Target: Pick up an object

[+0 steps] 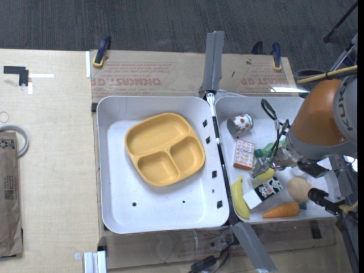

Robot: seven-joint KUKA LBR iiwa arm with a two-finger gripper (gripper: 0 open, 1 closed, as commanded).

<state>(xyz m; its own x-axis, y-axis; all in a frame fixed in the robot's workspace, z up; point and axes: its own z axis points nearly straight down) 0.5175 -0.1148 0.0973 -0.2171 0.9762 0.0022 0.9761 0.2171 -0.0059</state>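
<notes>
Arm: the grey arm (327, 121) with its orange band comes in from the right of the frame and reaches down into the right bin (296, 99).
Gripper: the gripper (267, 166) sits low over the clutter in the middle of the right bin; its state cannot be told, since the wrist and the objects around it hide that part.
Objects in right bin: a red and white box (244, 154) lies at centre left, a small white figure (243, 123) above it, a banana (239, 201) along the lower left wall, a black and white block (266, 191) just below the gripper, green pieces (264, 151) beside it, a tan ball (298, 187) and a carrot (281, 210) at the lower right.
Left bin: the left bin (111, 169) carries a yellow divided plate (165, 148), well apart from the arm.
Task thing: no object is visibly held; the nearest candidates are the green pieces and the black and white block.
Risk: the objects lie packed and touching, so I judge a closing grip could catch two things, or nudge one aside and come up with nothing.
Risk: the ball may roll if bumped, and the flat box offers little to pinch.
</notes>
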